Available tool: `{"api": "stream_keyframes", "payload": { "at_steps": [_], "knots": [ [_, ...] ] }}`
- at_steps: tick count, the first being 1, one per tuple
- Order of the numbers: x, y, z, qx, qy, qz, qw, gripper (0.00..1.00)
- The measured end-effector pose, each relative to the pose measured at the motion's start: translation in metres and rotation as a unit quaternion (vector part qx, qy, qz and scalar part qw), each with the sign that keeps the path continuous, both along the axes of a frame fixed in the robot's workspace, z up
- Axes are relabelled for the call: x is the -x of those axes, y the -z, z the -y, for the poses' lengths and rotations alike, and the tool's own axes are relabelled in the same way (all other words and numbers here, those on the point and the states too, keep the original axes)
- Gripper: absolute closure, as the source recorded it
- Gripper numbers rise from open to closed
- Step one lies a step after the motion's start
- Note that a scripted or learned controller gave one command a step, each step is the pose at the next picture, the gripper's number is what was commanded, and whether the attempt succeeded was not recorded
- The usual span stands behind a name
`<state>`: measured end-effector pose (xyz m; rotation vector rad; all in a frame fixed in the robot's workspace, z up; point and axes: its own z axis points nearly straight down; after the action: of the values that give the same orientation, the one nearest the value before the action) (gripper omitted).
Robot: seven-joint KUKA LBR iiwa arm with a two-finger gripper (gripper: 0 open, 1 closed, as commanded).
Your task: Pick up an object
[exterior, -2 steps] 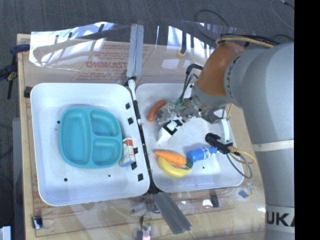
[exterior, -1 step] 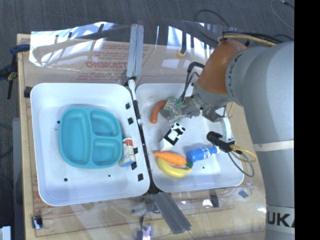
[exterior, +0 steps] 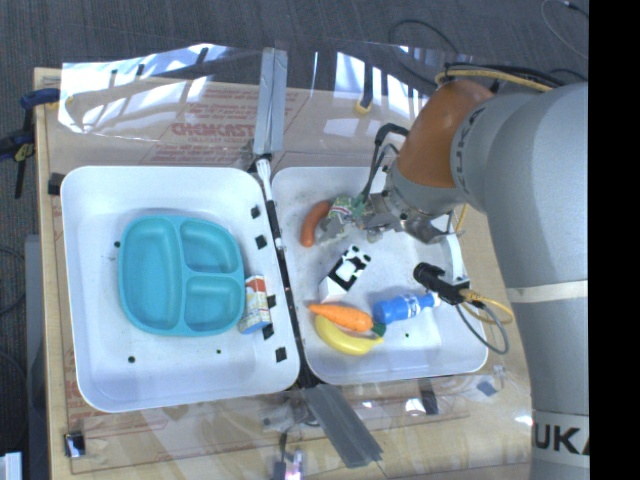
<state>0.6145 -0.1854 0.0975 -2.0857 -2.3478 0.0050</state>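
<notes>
Presently the gripper (exterior: 345,218), whose grip state I cannot tell, hangs beside the sausage (exterior: 314,222) and may nudge it aside, missing the pick.

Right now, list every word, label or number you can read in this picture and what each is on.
"CHEMCAST", red, on the clear sheet behind the bins.
"UKA", the visible part of the name on the arm.
The small carton beside the blue plate: print too small to read.

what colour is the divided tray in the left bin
Turquoise blue; the divided tray lies flat in the left bin, plain in the camera view.
</notes>
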Motion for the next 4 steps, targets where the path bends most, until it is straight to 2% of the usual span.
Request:
{"api": "stream_keyframes", "payload": {
  "at_steps": [1, 2, 3, 4],
  "knots": [
    [0.053, 0.008, -0.024, -0.0007, -0.026, 0.0, 0.9997, 0.0],
    [0.051, 0.0, -0.024, 0.0002, -0.029, 0.0, 0.9996, 1.0],
    [0.051, 0.0, -0.024, 0.0003, -0.029, 0.0, 0.9996, 0.0],
    [0.137, 0.006, -0.057, 0.0043, -0.072, 0.004, 0.9974, 0.0]
  ]
}}
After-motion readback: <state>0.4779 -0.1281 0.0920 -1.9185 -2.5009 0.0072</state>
